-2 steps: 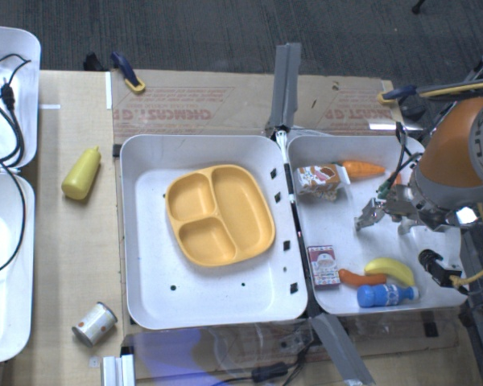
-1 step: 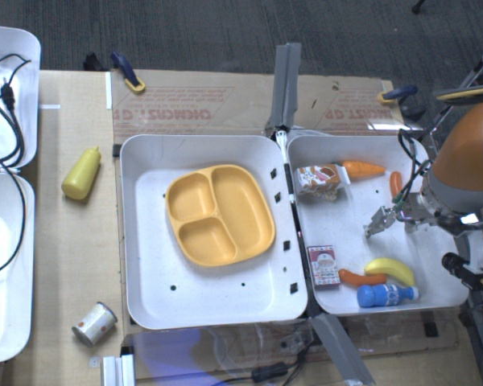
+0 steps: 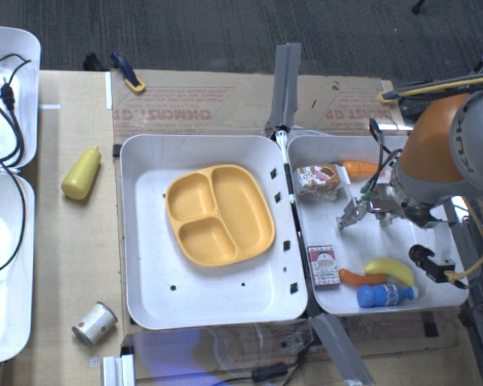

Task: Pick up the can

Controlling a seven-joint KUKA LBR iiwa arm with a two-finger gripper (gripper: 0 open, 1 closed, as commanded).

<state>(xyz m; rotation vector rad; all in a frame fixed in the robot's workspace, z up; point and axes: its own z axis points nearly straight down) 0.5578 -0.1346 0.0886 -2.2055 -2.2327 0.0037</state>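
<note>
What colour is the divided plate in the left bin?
Yellow: the divided plastic plate, seen clearly in the camera view.

Bright even light, soft shadows, slight blur

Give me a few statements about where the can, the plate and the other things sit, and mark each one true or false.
1. The can lies on the bench outside both bins. True.
2. The yellow plate sits in the right bin. False: it is in the left bin.
3. The claw hangs over the right bin. True.
4. The banana is in the left bin. False: it lies in the right bin, beside the blue bottle.
5. The mustard bottle lies on the bench left of the bins. True.
</note>
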